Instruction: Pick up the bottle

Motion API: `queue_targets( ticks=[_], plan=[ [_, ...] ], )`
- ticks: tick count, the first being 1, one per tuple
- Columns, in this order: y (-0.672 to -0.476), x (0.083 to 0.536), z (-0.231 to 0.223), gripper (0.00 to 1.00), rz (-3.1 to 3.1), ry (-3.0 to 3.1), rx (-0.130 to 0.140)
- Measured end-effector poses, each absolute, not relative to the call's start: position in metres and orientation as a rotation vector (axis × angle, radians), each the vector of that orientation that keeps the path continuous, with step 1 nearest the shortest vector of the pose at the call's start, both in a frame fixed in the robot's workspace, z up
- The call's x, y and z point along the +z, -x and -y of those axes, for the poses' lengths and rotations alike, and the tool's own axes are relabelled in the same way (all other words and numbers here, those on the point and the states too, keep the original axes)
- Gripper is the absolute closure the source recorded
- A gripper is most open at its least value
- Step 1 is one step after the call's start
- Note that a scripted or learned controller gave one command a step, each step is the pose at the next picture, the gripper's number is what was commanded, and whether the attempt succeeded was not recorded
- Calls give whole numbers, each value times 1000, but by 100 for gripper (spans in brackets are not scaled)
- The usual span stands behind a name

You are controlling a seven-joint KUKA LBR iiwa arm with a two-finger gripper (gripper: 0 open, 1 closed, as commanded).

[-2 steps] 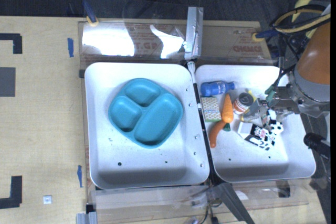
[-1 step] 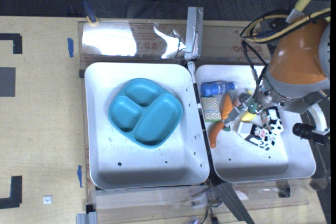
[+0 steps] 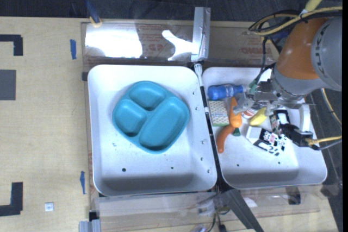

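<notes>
The bottle lies at the far left corner of the right bin, close to the divider wall on its left and the far wall behind it. Just in front of the bottle, a checkered packet and an orange carrot crowd the floor. To the right of the bottle, the arm and more small things block the way. Well in front of the bottle, the near bin floor is bare and open.
</notes>
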State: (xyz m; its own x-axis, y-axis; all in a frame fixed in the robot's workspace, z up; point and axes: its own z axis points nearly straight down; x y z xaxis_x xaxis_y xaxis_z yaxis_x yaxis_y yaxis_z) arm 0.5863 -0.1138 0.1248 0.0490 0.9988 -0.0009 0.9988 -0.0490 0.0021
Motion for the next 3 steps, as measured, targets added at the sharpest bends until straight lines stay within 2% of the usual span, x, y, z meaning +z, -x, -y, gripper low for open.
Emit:
queue_targets(
  ticks=[1, 2, 3],
  plan=[
    [-538, 87, 122, 0, -2570, -1794, 3],
    [-481, 87, 140, 0, -2670, -1646, 3],
    [-482, 87, 159, 0, -2518, -1868, 7]
  ],
)
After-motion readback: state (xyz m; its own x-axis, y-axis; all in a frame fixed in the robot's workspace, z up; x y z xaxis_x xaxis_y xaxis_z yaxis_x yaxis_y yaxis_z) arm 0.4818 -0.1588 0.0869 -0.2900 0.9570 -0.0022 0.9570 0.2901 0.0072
